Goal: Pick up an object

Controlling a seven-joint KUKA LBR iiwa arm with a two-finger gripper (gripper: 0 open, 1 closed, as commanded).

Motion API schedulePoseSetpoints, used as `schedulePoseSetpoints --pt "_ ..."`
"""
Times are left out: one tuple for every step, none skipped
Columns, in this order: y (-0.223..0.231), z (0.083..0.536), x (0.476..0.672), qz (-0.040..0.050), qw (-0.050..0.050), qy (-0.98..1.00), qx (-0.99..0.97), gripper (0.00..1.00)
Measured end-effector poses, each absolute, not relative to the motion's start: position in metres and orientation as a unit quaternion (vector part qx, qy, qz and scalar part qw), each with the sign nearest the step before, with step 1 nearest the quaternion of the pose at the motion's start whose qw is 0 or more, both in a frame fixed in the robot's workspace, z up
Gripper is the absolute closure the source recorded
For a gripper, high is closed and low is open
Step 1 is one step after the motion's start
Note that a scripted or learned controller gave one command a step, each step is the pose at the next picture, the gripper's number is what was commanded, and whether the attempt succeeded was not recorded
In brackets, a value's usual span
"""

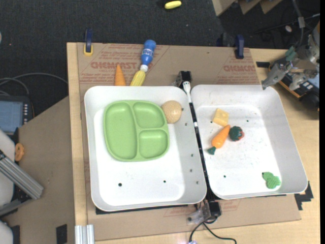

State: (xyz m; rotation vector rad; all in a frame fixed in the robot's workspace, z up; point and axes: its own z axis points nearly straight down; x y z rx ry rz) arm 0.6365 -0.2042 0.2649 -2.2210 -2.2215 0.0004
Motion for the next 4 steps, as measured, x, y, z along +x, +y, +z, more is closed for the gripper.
schedulePoseSetpoints --pt "-0.167 0.163 0.659 0.0017 0.005 -0.709 -0.706 0.00" --pt "-0.135 0.084 0.641 -0.0023 0.000 -0.707 -0.707 0.00" --pt "-0.127 0.085 0.668 -0.0013 -0.002 -0.708 -0.706 0.00" --pt "-0.130 0.085 0.643 0.0011 0.002 -0.707 -0.707 0.00"
